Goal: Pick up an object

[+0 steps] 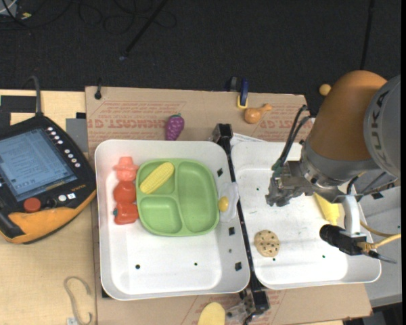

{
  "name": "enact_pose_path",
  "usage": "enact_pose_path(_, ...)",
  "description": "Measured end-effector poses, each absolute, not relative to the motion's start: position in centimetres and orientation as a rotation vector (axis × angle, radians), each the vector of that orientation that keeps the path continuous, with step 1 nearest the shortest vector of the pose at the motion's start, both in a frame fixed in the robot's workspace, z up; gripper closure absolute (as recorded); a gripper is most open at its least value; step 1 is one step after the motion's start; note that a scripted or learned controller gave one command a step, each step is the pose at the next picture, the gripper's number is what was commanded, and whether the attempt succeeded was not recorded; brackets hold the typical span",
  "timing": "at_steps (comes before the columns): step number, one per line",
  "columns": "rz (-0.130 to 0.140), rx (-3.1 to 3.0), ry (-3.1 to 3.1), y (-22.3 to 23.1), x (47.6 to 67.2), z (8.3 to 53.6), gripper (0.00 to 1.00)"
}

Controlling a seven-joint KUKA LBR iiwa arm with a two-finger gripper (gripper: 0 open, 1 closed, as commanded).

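The tabletop (27,276) carried a sheet of brown cardboard (142,114), and on that sheet sat two shallow white bins side by side, the left bin (162,269) touching the right bin (304,263). A purple toy (174,126) and an orange pear-shaped toy (256,113) lay on the cardboard behind the bins. A control pendant (34,175) with a screen rested on the wood at the left, with a metal hook (78,296) near the front edge.

Right bin (304,266) floor mostly bare — cookie (266,242) near front, yellow piece (328,210) beside arm — open between.
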State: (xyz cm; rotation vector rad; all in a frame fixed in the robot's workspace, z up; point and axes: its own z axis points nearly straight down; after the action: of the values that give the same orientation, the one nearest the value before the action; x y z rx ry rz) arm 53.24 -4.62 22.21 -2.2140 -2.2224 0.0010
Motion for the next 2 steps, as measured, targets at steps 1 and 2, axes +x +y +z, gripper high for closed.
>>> enact_pose_path(1,0.001,-2.214,-2.222,0.1,52.1,23.3,1.00)
enact_pose_path(2,0.004,-2.214,-2.221,5.3,50.9,21.9,1.00)
